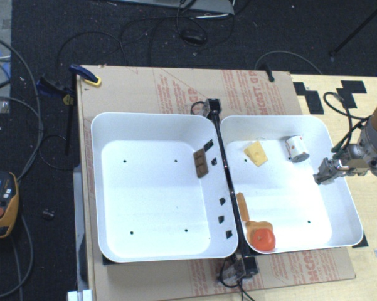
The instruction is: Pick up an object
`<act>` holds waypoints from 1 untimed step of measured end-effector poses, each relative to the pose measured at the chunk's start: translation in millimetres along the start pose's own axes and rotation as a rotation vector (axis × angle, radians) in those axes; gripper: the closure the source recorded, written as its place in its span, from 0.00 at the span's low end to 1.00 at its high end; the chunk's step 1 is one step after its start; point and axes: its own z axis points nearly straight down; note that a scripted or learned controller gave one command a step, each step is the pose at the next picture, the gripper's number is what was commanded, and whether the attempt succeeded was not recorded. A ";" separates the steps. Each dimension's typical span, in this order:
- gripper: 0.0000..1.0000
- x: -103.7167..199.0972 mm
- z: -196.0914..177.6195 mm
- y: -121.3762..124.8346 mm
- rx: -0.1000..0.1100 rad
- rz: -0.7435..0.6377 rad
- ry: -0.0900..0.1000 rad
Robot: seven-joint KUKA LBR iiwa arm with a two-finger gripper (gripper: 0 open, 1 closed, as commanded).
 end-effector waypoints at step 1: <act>1.00 42.2 -0.8 2.1 0.005 -0.003 0.002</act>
